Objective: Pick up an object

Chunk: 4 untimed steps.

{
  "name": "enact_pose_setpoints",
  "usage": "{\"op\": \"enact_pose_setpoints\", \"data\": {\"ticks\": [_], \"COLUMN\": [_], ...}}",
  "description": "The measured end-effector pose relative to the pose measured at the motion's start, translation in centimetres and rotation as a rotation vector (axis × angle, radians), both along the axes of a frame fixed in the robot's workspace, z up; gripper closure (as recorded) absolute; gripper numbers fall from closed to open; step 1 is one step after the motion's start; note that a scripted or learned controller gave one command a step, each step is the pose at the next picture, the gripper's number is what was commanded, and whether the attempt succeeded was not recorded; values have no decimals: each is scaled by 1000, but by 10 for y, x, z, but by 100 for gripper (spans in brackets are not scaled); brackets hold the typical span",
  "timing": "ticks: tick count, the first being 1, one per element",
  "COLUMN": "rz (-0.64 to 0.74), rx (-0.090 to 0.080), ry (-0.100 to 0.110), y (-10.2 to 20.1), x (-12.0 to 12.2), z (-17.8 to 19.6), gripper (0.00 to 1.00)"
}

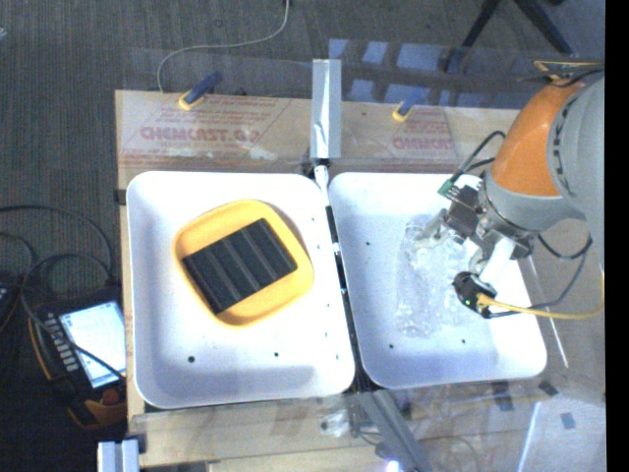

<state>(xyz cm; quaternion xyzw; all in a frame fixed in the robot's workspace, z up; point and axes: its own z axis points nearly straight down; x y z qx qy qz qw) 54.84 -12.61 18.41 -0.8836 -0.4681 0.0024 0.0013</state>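
Camera view: the gripper (470, 254) hangs over the right white bin (373, 342), at a crumpled clear plastic wrapper (425, 281) near that bin's middle; its state I cannot tell. Best descend squarely over the wrapper's bunched centre. A yellow tray with black ribbed insert (244, 261) lies mid left white bin (157, 362).
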Motion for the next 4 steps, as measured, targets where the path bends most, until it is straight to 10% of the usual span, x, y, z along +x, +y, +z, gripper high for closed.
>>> {"op": "enact_pose_setpoints", "data": {"ticks": [1, 2, 3, 4], "rz": [-115, -467, -593, -461], "rx": [-2, -5, -5, 0], "ry": [-2, -4, -3, 1], "y": [-72, -77, -67, -25], "x": [7, -8, -4, -47], "z": [9, 125, 162, 33], "gripper": [0, 0, 0, 0]}}
